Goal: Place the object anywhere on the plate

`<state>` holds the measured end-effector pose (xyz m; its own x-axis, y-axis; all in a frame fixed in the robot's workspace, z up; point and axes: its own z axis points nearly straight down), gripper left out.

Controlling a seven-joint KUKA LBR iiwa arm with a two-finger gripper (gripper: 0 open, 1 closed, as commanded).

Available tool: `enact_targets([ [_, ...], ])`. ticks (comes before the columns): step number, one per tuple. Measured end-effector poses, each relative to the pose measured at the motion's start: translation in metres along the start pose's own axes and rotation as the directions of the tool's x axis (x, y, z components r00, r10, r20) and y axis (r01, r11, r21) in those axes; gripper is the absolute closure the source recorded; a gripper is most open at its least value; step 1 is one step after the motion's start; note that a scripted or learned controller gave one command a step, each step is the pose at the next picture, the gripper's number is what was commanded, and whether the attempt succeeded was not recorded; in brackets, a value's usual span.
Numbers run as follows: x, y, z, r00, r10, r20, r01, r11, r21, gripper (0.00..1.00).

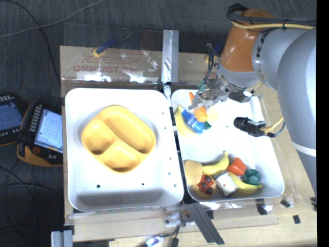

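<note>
Evidently the pick stage: gripper (205,98) sits over a blue-and-orange object (196,119) in the right bin (267,153) — jaw state cannot be told. Next: secure it, lift, and cross to the yellow plate (118,137).

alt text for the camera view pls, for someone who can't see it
A grey robot arm with an orange band reaches from the right, its gripper low over a small blue and orange object at the back of the right white bin. The left white bin holds a yellow divided plate. Toy foods, including a yellow banana, crowd the right bin's front.
</note>
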<state>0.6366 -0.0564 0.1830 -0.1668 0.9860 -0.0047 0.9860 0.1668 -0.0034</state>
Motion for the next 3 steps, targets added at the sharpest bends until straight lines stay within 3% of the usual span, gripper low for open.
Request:
enact_targets([
  [1,-0.037,0.024,-0.001,0.996,-0.085,0.0,0.085,0.996,-0.002,1.0],
  [2,0.061,-0.031,-0.018,0.977,-0.214,-0.005,0.214,0.977,-0.003,1.0],
  [3,0.143,-0.039,0.0,0.89,-0.456,-0.004,0.456,0.89,-0.004,1.0],
])
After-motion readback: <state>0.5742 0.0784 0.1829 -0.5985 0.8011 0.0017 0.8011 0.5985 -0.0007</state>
